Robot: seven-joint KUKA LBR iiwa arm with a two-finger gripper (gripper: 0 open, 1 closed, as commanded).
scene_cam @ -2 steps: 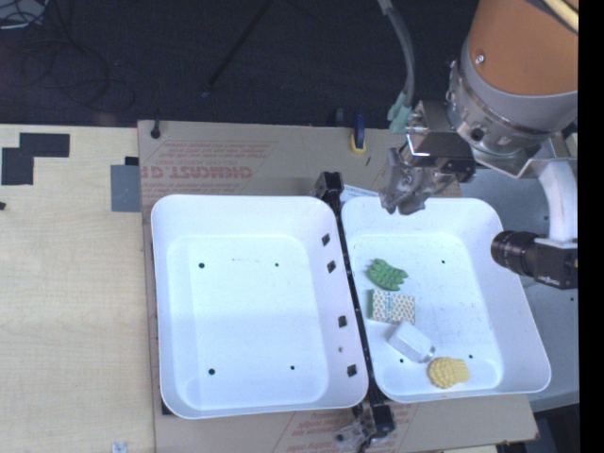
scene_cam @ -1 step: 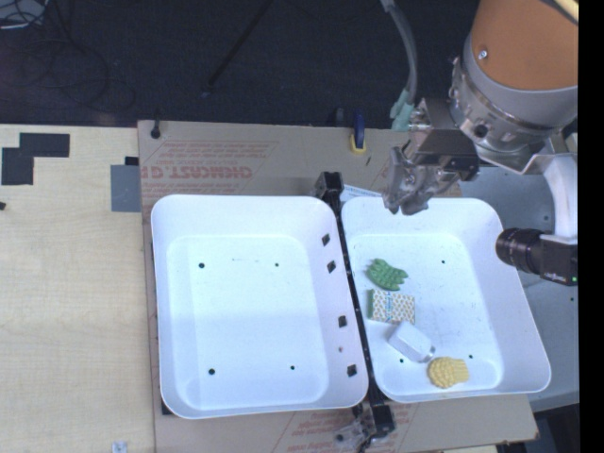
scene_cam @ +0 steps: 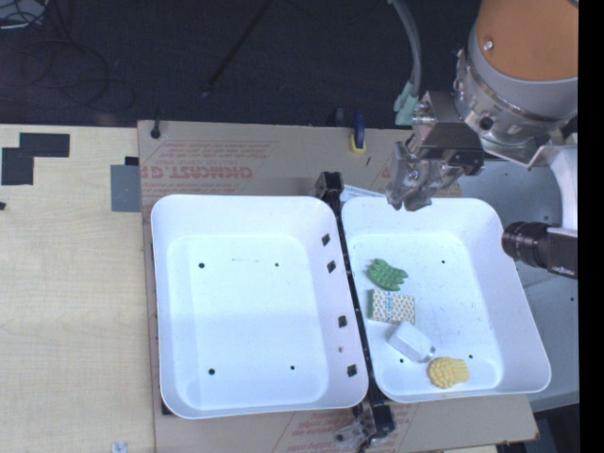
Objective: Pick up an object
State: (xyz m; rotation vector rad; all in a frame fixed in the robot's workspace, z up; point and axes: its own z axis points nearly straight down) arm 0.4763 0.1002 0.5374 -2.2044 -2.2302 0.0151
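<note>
Starting at the left, the bench top (scene_cam: pixel 66 281) is being seen as pale wood w/ dark patches, and a cardboard sheet (scene_cam: pixel 245 163) is being used as a base under both bins. The left bin (scene_cam: pixel 175 225), shallow and white, is being shown sitting on that sheet. A black clip strip (scene_cam: pixel 342 291) is being seen along the seam between the left bin and the right bin (scene_cam: pixel 491 225).

Four small objs are being held by the right bin, all grouped toward its left-centre and near part: a green leaf-shaped item (scene_cam: pixel 386 274) farthest back, a pale patterned square (scene_cam: pixel 393 306) just in front of it, a white block (scene_cam: pixel 410 341) nearer still and touching or almost touching the square, and a yellow knobbly piece (scene_cam: pixel 447 372) just right of the block, nearest the front rim.

The gripper (scene_cam: pixel 413 199) is being held over the right bin's far rim, well apart from the objs; nothing is being seen between its tips, and whether they are spread or pressed together can't be told. The arm's orange band (scene_cam: pixel 524 22) is being shown at top right.
</note>
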